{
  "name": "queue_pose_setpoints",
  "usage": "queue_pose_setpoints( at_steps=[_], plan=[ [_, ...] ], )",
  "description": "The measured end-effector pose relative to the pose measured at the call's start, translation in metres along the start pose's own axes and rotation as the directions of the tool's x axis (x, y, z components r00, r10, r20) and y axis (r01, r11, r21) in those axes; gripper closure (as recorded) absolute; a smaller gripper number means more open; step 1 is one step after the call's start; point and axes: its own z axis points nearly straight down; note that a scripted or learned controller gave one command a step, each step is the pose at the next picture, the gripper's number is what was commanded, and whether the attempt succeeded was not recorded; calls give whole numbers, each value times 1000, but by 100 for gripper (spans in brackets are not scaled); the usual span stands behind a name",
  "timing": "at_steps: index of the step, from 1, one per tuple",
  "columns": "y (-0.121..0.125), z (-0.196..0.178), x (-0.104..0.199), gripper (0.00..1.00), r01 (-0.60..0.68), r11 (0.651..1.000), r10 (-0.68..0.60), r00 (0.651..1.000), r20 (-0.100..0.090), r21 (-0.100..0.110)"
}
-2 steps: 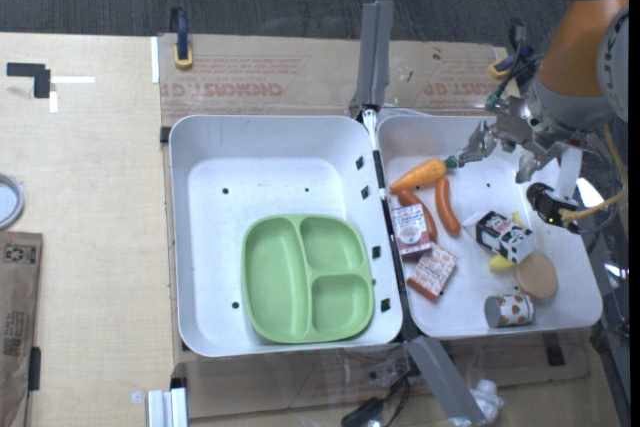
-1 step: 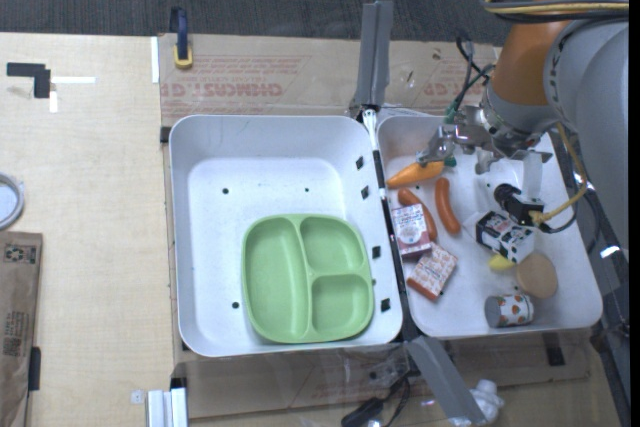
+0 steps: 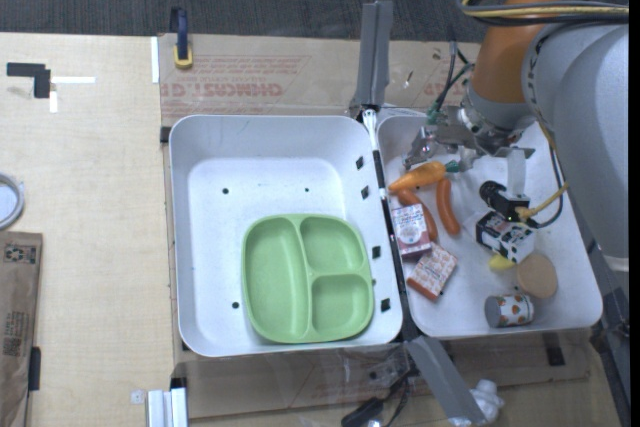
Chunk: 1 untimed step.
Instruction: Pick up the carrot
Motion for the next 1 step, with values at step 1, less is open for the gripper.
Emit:
queue_pose_setpoints(
  at_steps=[1],
  plan=[
    [0, -9, -1, 100, 1, 1000, -1, 1000, 1, 0]
  ],
)
